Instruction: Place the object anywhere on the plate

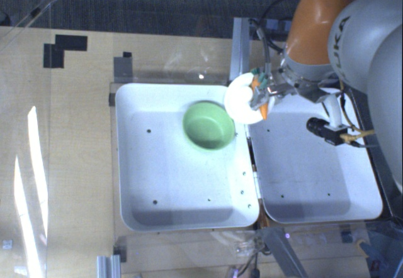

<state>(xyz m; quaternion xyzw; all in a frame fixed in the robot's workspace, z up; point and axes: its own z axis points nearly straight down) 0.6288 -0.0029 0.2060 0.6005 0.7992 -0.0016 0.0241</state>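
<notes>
White disc point(240, 105): the task's thing, round and pale, up off the bin floors over the seam between the two bins, at the far end.
Fingers: the gripper point(261, 98) pinches the disc by its right edge; small orange parts show just above and below the grip, and I cannot tell whether they belong to the disc or to the gripper.
Disc against fingers: almost all of the disc sticks out to the left of the grip, so it hangs off to one side rather than centred between the fingers.
Plate point(209, 124): green, round, in the far right part of the left bin point(151, 201), just left of the disc and slightly nearer; their edges almost meet in this view.
Right bin point(315, 189): under the arm point(327, 25), which reaches in from the right.
Step in hand: carrying the disc over to the plate, as I judge it.
Doing it well: shift a little left and near until the disc's middle, not the grip, sits over the plate's middle; go down low before letting go, since an edge-held disc may tip or roll; keep clear of the wall between the bins on the way down.
Risk: released too high or too far right, the disc could catch the plate's rim and slide into the bin.
</notes>
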